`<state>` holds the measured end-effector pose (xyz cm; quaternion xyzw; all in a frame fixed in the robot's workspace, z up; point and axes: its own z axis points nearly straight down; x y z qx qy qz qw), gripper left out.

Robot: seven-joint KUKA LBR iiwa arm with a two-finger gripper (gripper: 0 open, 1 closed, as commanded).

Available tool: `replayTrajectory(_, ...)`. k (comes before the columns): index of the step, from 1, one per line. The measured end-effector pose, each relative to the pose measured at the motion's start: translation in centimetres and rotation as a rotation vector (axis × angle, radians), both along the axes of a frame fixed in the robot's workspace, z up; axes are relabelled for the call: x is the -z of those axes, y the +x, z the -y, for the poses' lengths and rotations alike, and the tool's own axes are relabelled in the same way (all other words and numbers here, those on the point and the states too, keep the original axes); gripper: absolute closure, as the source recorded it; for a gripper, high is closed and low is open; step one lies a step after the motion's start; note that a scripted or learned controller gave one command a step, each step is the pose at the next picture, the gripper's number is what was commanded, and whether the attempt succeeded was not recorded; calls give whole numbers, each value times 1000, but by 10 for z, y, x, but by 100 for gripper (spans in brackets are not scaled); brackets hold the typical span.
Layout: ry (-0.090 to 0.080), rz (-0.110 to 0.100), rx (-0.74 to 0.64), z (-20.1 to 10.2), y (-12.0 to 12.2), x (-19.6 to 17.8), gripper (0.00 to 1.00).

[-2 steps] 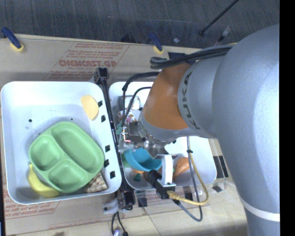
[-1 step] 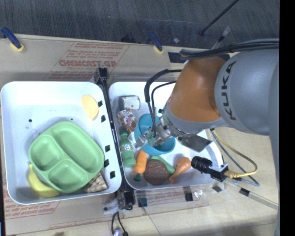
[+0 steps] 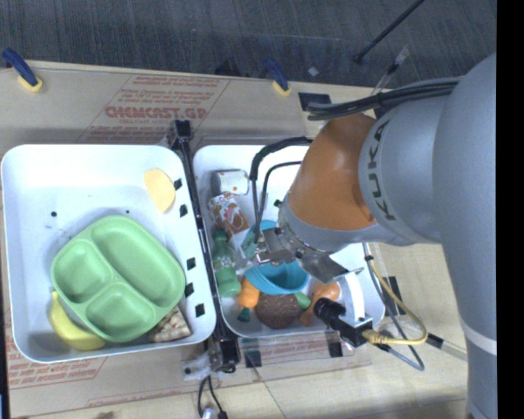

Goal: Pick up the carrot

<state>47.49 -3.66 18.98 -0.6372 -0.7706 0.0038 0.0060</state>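
While the grey arm [image 3: 437, 164] with its orange band [image 3: 336, 177] reaches in from the right, its wrist hangs low over the right bin [image 3: 236, 157], covering much of that bin's middle. Gripper [image 3: 275, 250] sits at the wrist's lower-left end, just above a blue bowl [image 3: 279, 278]; can't tell whether it is spread or closed, nor whether anything is caught in it, since the metal parts blur into the clutter below.

Carrot [image 3: 248, 297] lies near the front of the right bin, an orange piece w/ its green top [image 3: 229, 284] pointing toward the divider between bins. It touches the blue bowl's left rim and sits just beside a dark brown round item [image 3: 279, 311]. Another orange item [image 3: 325, 291] rests to the right of that brown one, partly under the arm's black fitting [image 3: 341, 321]. Further back in the bin: a small white packet [image 3: 230, 182] and a brown-patterned packet [image 3: 229, 215], near the divider.

Left bin [image 3: 35, 199] holds a green divided tray [image 3: 118, 276], tilted, resting on a yellow item [image 3: 70, 330] at the front-left corner. A waffle-textured piece [image 3: 172, 326] pokes out at the tray's front-right edge. A pale yellow piece [image 3: 160, 188] lies against the back-right wall, well apart from the carrot.

Bench [image 3: 140, 103] under the bins is cardboard w/ red print; blue clamps [image 3: 22, 70] grip its back edge.
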Motion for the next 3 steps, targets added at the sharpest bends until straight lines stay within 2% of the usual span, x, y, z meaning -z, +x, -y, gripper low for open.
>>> replayTrajectory(1,-4,6,278,-25,1,-1,100)
replayTrajectory(2,-7,5,489,-17,1,0,100)
replayTrajectory(3,-9,0,858,-38,10,0,100)
